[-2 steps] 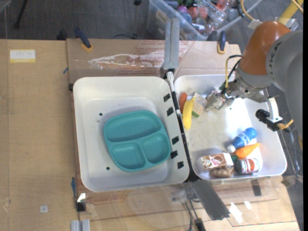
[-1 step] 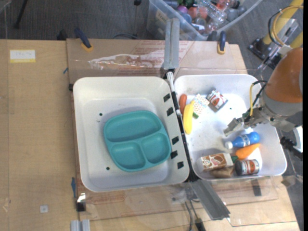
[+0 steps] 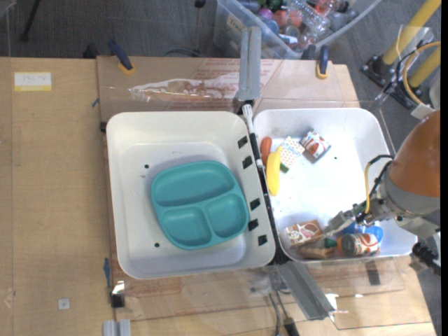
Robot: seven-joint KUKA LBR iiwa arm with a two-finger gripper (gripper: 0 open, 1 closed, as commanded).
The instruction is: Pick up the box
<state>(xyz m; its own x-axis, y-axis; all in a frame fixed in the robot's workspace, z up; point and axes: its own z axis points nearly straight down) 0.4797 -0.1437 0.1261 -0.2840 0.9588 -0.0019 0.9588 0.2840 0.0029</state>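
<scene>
Two shallow white plastic bins sit side by side on a wooden bench. The left bin [image 3: 126, 187] holds a teal three-compartment plastic tray [image 3: 199, 203], with a bare margin of floor on all its sides. In the right bin [image 3: 350, 128], the small red-and-white printed cardboard box [image 3: 315, 145] lies tilted in the far half, with bare white floor to its right and in front of it. Just to its left lie a dotted white packet [image 3: 292, 150], a yellow banana [image 3: 274, 171] and a small red-orange item [image 3: 266, 145], all close to the dividing wall. The grey arm with its orange band [image 3: 420, 166] enters at the right edge; its two-finger gripper [image 3: 343, 222] is low in the near right corner, well apart from the box, over a brown printed packet [image 3: 303, 232] and an orange-and-blue item [image 3: 360, 242] crowded against the near wall. Whether the gripper is spread or closed cannot be told.
</scene>
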